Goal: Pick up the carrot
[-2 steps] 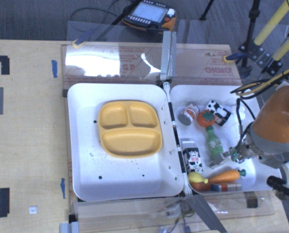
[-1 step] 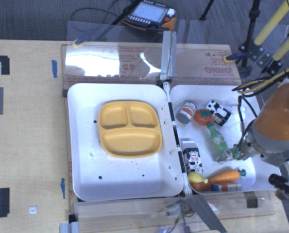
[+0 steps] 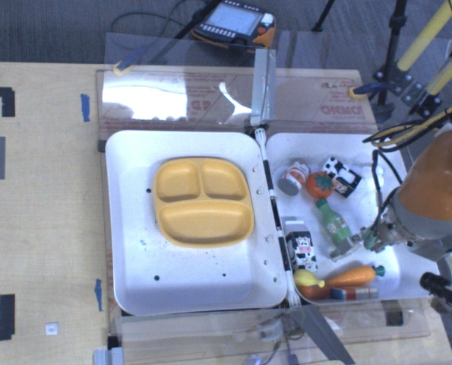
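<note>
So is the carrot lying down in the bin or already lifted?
Lying down: the carrot rests flat on the right bin floor beside a yellow toy.

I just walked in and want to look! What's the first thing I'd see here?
The big yellow divided plate in the middle of the left bin stands out first. Next, the toy food heaped in the right bin, with the orange carrot near its front edge.

One camera hangs above the bench, looking down at a slant, far enough back to take in both white bins (image 3: 127,204) and the floor behind. The arm (image 3: 434,196) enters from the right; its pincer (image 3: 371,239) sits over the nearer-right bin, the other bin lying well left of it.
</note>
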`<state>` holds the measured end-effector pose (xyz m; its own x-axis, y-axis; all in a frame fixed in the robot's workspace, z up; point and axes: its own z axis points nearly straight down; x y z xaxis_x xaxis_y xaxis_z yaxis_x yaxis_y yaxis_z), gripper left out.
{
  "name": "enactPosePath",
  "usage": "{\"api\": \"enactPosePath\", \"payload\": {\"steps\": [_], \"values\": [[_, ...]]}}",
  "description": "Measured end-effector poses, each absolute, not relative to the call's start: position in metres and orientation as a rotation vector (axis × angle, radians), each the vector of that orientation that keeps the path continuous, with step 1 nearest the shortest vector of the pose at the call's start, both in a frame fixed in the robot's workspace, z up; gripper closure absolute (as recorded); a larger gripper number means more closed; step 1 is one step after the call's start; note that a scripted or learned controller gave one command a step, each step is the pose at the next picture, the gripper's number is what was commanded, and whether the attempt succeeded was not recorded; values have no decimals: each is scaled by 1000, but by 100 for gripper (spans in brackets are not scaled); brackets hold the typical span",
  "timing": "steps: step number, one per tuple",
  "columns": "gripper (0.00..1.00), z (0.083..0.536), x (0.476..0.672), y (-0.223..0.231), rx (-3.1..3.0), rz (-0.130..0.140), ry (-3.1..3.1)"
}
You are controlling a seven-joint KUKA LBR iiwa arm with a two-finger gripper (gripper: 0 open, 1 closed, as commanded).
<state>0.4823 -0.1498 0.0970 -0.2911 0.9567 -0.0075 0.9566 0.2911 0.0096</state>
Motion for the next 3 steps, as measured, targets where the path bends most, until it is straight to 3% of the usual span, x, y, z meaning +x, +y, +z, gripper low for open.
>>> {"api": "enactPosePath", "payload": {"steps": [1,2,3], "values": [[0,86,480,-124,2469,2,1933],[0,184,499,-76,2447,-2,1972],[0,184,479,-34,2478,-6,1939]]}}
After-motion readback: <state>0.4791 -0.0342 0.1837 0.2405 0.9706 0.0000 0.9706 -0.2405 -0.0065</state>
